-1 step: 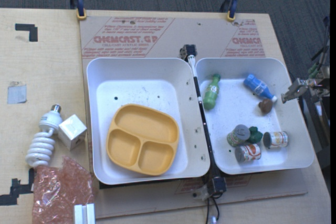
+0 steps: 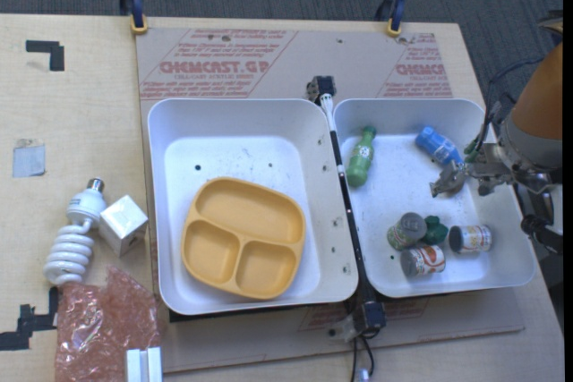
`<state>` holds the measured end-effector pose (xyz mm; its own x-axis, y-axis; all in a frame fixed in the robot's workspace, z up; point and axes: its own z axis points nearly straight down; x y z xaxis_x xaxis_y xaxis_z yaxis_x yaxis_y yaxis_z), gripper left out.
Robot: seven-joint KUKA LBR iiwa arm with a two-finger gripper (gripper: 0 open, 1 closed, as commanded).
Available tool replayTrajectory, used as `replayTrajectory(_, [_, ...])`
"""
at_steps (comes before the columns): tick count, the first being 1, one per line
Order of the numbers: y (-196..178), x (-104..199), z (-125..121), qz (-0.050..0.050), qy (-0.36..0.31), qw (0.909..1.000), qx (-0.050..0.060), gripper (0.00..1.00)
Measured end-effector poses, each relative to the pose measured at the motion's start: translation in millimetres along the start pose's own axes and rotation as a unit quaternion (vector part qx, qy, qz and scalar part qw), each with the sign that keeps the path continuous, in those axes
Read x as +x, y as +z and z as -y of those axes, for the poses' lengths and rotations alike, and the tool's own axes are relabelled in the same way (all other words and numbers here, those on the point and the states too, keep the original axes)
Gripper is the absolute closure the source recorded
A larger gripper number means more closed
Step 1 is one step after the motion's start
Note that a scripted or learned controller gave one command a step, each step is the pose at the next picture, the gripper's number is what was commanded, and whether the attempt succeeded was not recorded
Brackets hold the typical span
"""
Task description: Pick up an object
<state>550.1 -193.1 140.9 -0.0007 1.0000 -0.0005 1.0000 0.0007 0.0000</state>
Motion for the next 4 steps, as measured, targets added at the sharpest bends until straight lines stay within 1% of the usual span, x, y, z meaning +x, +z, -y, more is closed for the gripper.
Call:
replayTrajectory(1, [48,97,-39,0.000,0.000,1.0000,0.000,0.00])
replayTrajectory(2, [38,96,-39,0.000,0.000,1.0000,0.000,1.00])
replayTrajectory(3, [38,96,-39,0.000,0.001,1.0000,0.000,0.00])
replayTrajectory(4, [49,86,18,0.000,0.001,1.0000,0.000,0.00])
